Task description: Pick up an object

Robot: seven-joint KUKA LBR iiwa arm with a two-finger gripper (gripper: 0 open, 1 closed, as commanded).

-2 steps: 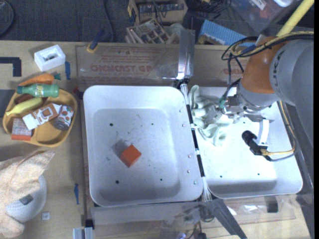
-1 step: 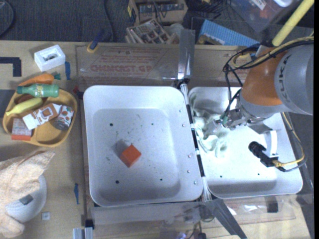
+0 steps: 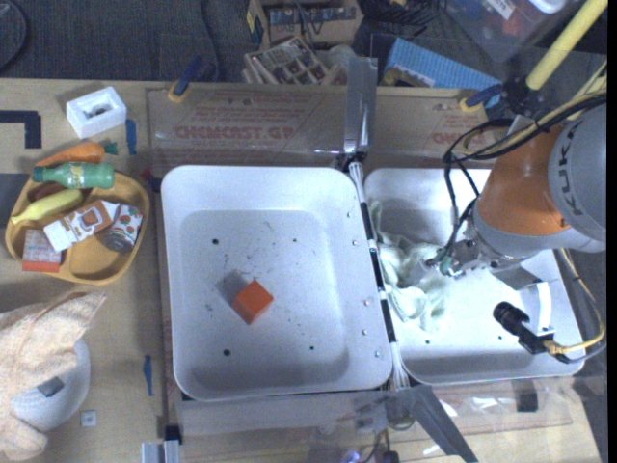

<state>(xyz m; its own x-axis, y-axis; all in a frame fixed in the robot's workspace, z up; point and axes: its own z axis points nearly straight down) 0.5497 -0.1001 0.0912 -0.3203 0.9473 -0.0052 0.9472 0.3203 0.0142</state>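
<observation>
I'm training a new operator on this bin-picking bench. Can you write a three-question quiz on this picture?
1. True or false: the orange block lies in the left bin.
2. What does the gripper hang over? A) the orange block B) the pale crumpled thing in the right bin C) the yellow bowl
3. Fill in: the green bottle rests in the ____ left of the bins.

Key: 1 true; 2 B; 3 yellow bowl.

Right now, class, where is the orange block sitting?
The orange block lies in the left white bin, a little below its middle, well apart from the arm's gripper, which is over the right bin.
</observation>
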